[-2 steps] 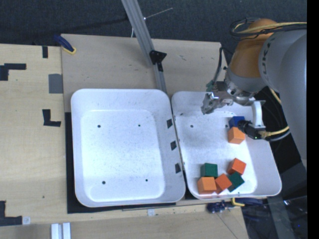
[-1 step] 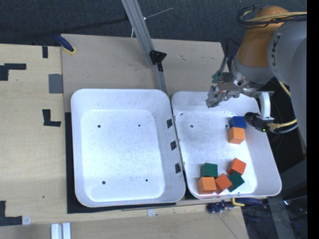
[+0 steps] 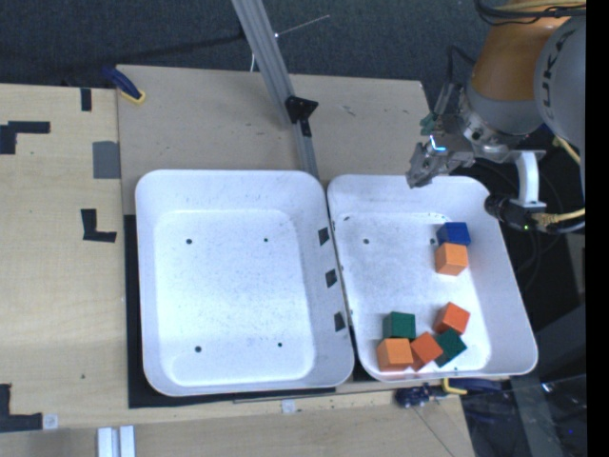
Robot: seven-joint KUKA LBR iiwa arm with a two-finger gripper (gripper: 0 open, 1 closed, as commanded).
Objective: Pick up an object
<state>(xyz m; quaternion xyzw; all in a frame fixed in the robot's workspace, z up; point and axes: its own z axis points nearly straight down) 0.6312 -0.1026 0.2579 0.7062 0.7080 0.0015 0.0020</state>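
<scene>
Slanted metal pole (image 3: 271,55) behind bins (image 3: 152,198)

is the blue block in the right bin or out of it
In. The blue block sits on the right bin's floor near the far right side, touching an orange block.

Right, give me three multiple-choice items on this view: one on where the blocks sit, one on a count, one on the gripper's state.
1. Where do the blocks lie?
A. In the right bin
B. In the left bin
C. On the bare bench

2. How many blue blocks are there?
A. Three
B. One
C. None

3. What is between the gripper's fingers?
A. A green block
B. An orange block
C. No block

Answers:
1. A: every block rests in the right bin, a pair near its far right side and a cluster at its near edge.
2. B: a single blue block sits just above an orange block; the others are orange or green.
3. C: the gripper hangs over the right bin's far rim, apart from all blocks.
</scene>
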